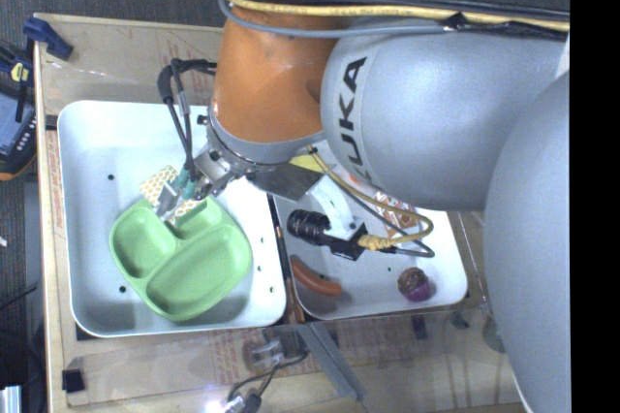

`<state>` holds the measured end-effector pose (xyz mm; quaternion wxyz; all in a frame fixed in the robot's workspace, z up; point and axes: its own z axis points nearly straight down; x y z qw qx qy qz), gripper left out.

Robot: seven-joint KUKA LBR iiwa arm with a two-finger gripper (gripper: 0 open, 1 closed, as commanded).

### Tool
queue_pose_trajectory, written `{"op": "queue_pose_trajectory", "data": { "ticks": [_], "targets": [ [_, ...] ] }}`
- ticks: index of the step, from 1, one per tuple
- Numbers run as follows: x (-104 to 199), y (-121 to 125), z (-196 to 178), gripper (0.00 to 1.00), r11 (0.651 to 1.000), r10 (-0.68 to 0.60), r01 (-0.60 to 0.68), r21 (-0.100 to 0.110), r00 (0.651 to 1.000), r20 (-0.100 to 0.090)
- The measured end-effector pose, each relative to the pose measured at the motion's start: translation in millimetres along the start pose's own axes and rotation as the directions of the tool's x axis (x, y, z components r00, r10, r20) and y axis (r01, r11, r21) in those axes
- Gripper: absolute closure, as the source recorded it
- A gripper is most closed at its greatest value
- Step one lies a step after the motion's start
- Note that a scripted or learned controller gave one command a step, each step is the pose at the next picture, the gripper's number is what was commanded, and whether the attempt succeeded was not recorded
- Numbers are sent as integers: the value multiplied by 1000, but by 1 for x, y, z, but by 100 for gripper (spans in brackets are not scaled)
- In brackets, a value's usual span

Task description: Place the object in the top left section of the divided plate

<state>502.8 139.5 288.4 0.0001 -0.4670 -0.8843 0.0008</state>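
Claw over the plate's far rim, checkered piece beside it.

Nearest, on the bench (194, 358), the right bin (378, 293) holds a sausage (315, 277) and a purple ball (414, 282), well apart. In the left bin (87, 140) lies the green plate (184, 266), its large section nearest and its two small sections behind. The claw (180, 196) hangs over the far rim, where the two small sections meet; I cannot tell whether it is open or closed. The checkered piece (157, 181) lies on the bin floor just beyond the rim, partly under the claw, outside every section.
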Motion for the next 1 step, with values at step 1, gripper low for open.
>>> {"op": "queue_pose_trajectory", "data": {
  "ticks": [1],
  "targets": [
    [0,0,0,0,1000,1,-1,0,1000,0]
  ]
}}
